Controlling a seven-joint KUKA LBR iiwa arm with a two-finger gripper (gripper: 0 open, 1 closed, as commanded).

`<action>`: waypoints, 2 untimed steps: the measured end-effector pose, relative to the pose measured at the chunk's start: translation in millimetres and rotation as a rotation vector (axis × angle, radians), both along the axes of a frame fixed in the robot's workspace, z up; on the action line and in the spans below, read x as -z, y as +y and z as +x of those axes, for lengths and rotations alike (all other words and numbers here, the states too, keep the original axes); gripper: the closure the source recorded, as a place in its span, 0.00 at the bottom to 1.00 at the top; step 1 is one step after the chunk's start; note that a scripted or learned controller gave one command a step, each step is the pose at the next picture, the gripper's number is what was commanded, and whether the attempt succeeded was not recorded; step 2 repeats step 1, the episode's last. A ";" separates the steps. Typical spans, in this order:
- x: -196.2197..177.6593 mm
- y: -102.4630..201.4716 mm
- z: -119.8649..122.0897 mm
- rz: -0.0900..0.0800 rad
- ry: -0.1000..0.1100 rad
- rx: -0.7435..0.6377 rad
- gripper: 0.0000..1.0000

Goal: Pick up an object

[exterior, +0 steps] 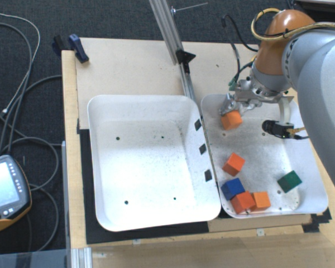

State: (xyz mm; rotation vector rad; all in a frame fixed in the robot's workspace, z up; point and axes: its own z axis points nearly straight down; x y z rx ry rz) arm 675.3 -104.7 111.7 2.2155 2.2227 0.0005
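My gripper point(233, 111) hangs over the far left part of the right bin point(315, 202). An orange block point(231, 120) sits between its fingertips, and the fingers are shut on it. Nearer the front of the same bin lie another orange block point(233, 164), a blue block point(232, 188), a red-orange block point(243, 202), a small orange block point(261, 200) and a green block point(290, 181).
The left bin point(100, 108) stands beside the right one, with black clips point(202, 148) along the shared wall. A slanted metal rail point(166, 24) rises behind the bins. A blue clamp point(77, 47) sits at the bench's far left corner. The grey arm point(318, 77) covers the right side.
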 end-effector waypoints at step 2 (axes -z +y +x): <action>-94.0 95.8 -11.8 0.006 -0.007 -0.006 1.00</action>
